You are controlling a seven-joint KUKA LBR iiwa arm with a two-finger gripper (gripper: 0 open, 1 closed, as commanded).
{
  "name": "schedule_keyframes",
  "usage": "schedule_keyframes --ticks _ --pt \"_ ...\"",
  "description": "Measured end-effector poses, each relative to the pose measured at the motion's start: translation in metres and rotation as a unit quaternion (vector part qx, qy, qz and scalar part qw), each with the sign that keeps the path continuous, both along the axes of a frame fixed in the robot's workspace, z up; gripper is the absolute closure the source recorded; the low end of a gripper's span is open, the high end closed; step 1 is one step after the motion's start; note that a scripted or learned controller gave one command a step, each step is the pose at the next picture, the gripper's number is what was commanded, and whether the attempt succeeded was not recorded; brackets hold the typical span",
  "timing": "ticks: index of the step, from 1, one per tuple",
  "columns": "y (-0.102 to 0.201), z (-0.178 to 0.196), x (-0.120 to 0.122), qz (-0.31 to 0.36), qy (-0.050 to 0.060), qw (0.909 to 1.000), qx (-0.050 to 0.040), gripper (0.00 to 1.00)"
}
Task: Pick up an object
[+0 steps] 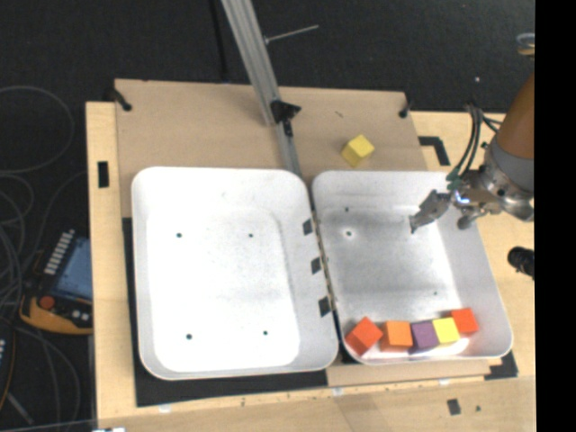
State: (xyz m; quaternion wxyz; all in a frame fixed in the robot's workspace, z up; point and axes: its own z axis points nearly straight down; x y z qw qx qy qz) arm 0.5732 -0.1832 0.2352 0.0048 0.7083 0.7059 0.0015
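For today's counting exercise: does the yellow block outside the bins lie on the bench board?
Yes, the yellow block sits on the bare bench board, just beyond the right bin's far rim.

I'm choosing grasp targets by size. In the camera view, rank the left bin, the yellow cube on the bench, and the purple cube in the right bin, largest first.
1. Left bin, far the largest.
2. and 3. Yellow cube on the bench and purple cube: they look alike in size, so I won't rank them.
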Motion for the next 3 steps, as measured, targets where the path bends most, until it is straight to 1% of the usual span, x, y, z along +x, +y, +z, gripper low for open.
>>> schedule_keyframes --ticks 1,2,3 --pt "0.054 -0.112 -0.079 0.001 0.010 0.9999 0.0043 0.00" --pt "0.052 -0.108 -0.075 -0.003 0.004 1.0000 0.0023 0.00" --pt "0.087 -0.139 -0.010 0.005 0.002 1.0000 0.0020 0.00"
